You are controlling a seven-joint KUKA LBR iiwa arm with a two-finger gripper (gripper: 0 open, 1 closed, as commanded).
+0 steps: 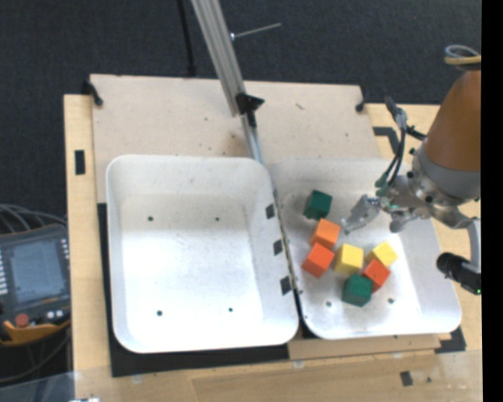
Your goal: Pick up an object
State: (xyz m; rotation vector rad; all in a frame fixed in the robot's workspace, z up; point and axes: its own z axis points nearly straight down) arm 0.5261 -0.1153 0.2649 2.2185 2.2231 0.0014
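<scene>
While two shallow white bins are seen side by side on the counter (84, 224), the blocks are gathered only in the right bin (419, 308), near the edge it shares with the left bin (193, 249). A green block (318, 203) is set apart toward the far edge; below it are clustered two orange blocks (325, 233) (318, 260), two yellow blocks (350, 259) (385, 253), a red-orange block (376, 272) and a second green block (357, 290), several touching. The tool (362, 213) is held just above the right bin, beside the upper orange block; whether it is spread or closed cannot be told, and nothing is seen gripped. The blocks are judged light, rigid and smooth-faced, best taken across two opposite flat sides; the lone green block is judged the easiest to reach.
</scene>
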